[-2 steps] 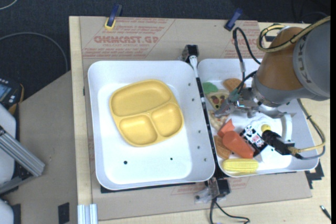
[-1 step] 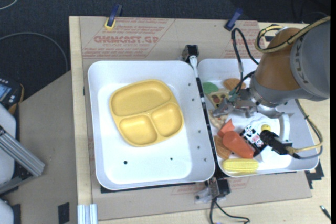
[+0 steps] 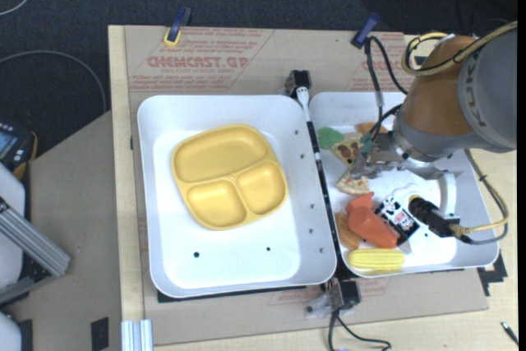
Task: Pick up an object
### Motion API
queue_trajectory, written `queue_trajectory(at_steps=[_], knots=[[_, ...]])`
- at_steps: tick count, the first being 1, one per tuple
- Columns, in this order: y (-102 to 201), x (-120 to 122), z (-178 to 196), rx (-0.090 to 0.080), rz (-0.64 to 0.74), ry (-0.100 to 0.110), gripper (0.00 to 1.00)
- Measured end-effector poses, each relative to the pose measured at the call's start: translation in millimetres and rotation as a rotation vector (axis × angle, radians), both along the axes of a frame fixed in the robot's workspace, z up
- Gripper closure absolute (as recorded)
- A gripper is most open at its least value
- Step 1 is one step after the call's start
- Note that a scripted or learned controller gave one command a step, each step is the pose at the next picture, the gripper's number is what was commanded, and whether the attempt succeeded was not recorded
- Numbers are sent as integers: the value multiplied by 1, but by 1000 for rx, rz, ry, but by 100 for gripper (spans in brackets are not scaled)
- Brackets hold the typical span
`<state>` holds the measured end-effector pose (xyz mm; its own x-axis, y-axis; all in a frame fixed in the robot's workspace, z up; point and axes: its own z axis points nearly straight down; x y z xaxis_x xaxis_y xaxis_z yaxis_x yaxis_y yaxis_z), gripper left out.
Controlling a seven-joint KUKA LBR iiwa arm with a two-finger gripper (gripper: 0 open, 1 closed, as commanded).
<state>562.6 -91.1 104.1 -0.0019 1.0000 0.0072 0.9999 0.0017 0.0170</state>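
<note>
Dark blue-grey carpet surrounds your bench (image 3: 131, 177), whose tan board top carries red printed lettering along the far edge; you can read "CHEMCAST GP" there, reversed and faint, with smaller lines under it too blurred to make out. A yellow clip (image 3: 175, 29) and a blue clip (image 3: 365, 30) grip that far edge.

On your left sits the shallow white left bin (image 3: 156, 144), holding a yellow plastic three-compartment plate (image 3: 228, 175) lying flat near its middle.

Just beside it, the shallow white right bin (image 3: 485, 251) holds a cluster of toy foods: a green leafy piece (image 3: 330, 136) at the far left corner, a pizza-slice piece (image 3: 348, 150) next to it, an orange wedge (image 3: 356, 184), a red pepper-like piece (image 3: 370, 226), a small white block with black and red print (image 3: 397, 217), illegible, and a yellow corn cob (image 3: 376, 260) along the near wall.

The grey arm with its orange band (image 3: 436, 99) reaches in from your right; its claw (image 3: 367, 159) sits low over the pizza slice and orange wedge. You cannot tell how the claw stands.
</note>
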Motion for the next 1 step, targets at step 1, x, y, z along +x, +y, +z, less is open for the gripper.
queue_trajectory(at_steps=[1], knots=[[-3, 7, 61, -9, 0, 12, 100]])
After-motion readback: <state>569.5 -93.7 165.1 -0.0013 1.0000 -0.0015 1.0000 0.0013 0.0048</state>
